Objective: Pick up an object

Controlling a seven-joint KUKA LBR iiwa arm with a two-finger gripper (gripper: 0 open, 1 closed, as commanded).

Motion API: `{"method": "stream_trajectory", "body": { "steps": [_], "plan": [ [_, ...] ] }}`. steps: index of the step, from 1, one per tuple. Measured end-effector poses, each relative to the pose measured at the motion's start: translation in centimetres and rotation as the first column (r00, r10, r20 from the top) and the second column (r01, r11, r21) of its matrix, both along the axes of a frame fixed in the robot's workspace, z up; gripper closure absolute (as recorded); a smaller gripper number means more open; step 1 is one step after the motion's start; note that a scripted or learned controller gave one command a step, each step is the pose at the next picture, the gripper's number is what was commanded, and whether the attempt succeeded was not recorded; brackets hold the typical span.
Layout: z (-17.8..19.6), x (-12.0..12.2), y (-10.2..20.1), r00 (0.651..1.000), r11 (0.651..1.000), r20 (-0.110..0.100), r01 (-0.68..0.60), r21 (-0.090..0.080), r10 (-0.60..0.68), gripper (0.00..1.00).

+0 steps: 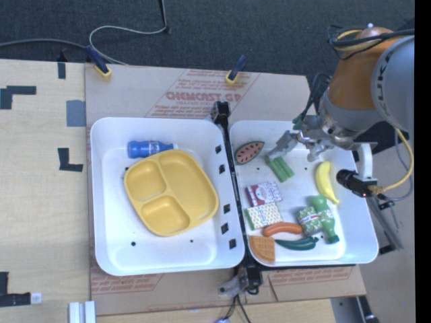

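Two shallow white bins are seen side by side on a cardboard-covered bench, with the arm reaching in over the right bin from its far right corner. The hand is poised low above that bin's far half, its two fingers spread apart and nothing held between them. A green block lies just beneath and beside the near fingertip; it is judged the likeliest target, though touching cannot be confirmed. The step in hand is taken to be the approach, with no grasp yet made. The next move would call for the fingers to be lowered astride the block and closed squarely, since a banana lies near on the right and a brown oval piece near on the left.

Toward the near edge of the right bin, a red-and-white packet, a checked packet, a green bottle, a sausage, a dark green pepper and an orange wedge are crowded together. In the left bin, a yellow divided plate is set with a blue bottle just beyond it.

Yellow clamps are fixed at the bench's far edge, dark carpet and a loose cable are visible beyond, and pale wood marked with tape is seen at the left.
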State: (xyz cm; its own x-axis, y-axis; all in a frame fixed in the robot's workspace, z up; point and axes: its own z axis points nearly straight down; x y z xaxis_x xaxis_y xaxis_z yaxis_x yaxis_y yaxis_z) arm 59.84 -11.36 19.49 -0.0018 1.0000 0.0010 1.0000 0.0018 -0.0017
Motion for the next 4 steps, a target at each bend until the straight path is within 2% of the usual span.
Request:
{"method": "stream_trajectory", "body": {
  "steps": [1, 2, 3, 4],
  "plan": [
    [-10.9, 0.4, -3.0, 1.0, 1.0, 0.003, 0.001, -0.002, -0.001, 0.0],
    [-10.0, 0.4, -3.0, 1.0, 1.0, 0.003, 0.001, -0.002, -0.001, 1.0],
    [2.1, -4.5, 0.5, 1.0, 1.0, 0.003, -0.001, -0.001, 0.001, 1.0],
    [5.0, -9.4, 6.2, 1.0, 1.0, 0.0, -0.001, 0.0, 0.001, 1.0]
  ]
}}
